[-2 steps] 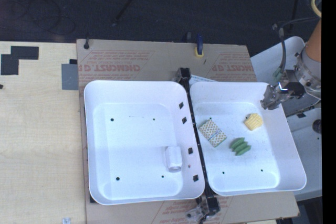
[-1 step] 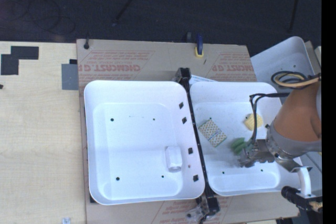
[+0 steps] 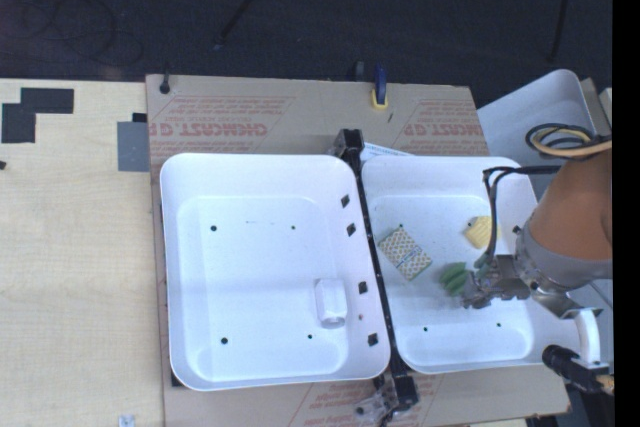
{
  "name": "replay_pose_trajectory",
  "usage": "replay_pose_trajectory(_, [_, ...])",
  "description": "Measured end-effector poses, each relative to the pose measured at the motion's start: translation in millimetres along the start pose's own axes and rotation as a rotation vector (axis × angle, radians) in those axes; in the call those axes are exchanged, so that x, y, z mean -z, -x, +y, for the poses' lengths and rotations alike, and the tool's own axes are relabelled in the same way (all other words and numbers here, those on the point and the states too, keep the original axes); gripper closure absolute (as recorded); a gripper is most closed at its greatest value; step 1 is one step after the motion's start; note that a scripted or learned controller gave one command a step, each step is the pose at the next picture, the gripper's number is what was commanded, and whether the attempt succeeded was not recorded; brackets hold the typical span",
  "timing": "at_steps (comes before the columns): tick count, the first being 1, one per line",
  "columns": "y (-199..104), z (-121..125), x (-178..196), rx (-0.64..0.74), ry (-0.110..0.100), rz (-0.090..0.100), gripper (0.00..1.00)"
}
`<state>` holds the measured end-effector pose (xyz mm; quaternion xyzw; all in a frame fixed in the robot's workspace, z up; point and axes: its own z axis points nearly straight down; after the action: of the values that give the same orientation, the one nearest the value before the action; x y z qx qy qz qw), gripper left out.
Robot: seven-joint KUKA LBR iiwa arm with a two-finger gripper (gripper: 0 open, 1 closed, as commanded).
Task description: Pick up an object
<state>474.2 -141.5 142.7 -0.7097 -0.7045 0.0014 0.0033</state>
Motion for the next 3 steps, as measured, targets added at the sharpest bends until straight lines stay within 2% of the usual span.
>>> replay_pose_trajectory(1, [-36.4,63.3,44.7,0.013,0.012,-0.002,1.00])
replay_pose_trajectory(2, [54.6,6.8,87.6,-0.002,0.006,-0.007,1.00])
replay_pose_trajectory(3, [72.1,83.3,120.5,0.010,0.012,-0.006,1.00])
